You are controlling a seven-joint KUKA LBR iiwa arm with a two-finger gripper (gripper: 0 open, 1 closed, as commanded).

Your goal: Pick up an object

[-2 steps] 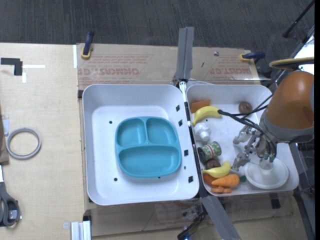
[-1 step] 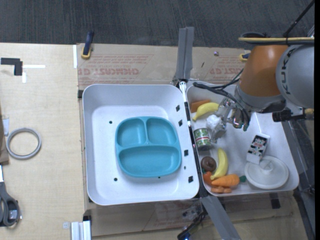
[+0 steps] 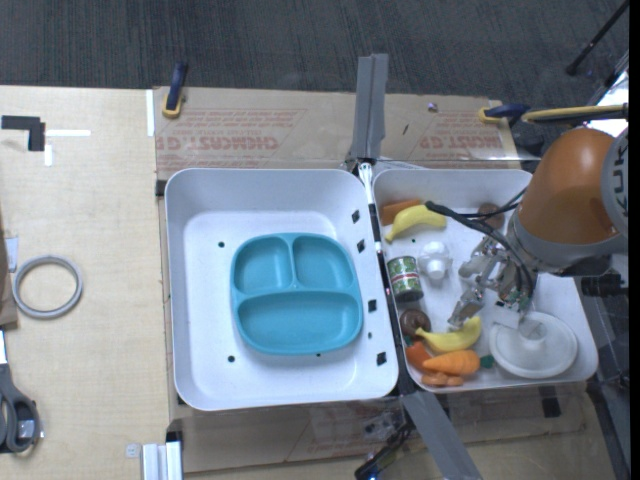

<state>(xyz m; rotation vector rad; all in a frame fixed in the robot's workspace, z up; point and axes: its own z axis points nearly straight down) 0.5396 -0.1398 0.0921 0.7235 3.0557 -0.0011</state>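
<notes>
The pale wooden bench [image 3: 80,368] spreads widest, with a brown cardboard sheet [image 3: 260,133] lying across its far part under the bins. On it sit two shallow white bins side by side. The left white bin [image 3: 195,368] holds a teal plastic plate with three compartments [image 3: 297,293], lying flat near its middle. The right white bin [image 3: 575,308] is crowded with small things.

The grey arm with its orange band [image 3: 570,193] reaches in from the right and hangs over the right bin. Its metal two-finger gripper [image 3: 468,306] points down and left, with the fingertips just above the near banana; the fingers stand slightly apart, and nothing shows between them.

In the right bin's near right corner lies a round white plastic lid or dish [image 3: 535,346]. A yellow toy banana [image 3: 412,220] lies at the far left, touching an orange toy piece [image 3: 398,210] beside it. A second yellow banana [image 3: 452,337] lies near the front, just above an orange toy carrot [image 3: 450,364]. A small green-labelled can [image 3: 404,277] lies on its side by the left wall, with a small white lumpy object [image 3: 436,261] to its right and a small brown round thing [image 3: 413,320] below it.

On the bench at far left rest a grey ring of tape [image 3: 45,286] and, nearer the front, a pair of scissors [image 3: 18,418]. A yellow and blue clamp [image 3: 176,90] grips the cardboard's far edge.
</notes>
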